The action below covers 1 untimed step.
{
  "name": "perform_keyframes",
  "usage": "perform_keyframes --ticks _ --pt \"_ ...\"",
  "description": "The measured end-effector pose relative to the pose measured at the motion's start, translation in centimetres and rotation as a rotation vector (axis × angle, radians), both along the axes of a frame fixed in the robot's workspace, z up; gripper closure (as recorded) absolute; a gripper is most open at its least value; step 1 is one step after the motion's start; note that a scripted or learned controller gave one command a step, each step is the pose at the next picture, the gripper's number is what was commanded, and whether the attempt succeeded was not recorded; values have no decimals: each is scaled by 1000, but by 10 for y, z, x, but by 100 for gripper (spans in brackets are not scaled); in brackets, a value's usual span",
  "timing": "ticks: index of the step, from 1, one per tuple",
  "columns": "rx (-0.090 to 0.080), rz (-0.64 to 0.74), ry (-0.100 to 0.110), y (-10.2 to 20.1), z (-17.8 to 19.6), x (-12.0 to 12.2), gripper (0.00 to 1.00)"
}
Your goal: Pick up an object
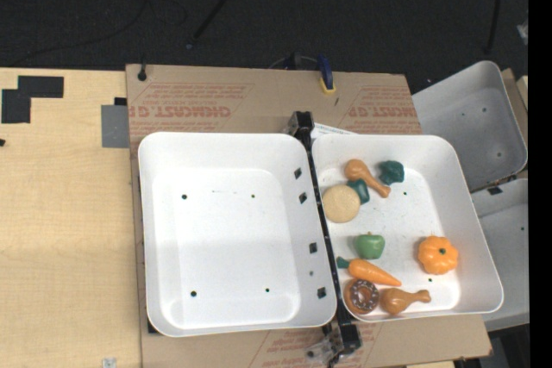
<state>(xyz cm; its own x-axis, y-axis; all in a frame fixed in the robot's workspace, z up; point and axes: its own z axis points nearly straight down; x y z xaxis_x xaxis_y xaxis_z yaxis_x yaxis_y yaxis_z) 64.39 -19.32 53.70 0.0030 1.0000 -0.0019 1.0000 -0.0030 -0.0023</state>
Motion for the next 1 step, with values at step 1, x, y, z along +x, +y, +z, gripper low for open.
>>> perform_keyframes --ticks 1 --pt "8 6 17 62 -194 -17 100"
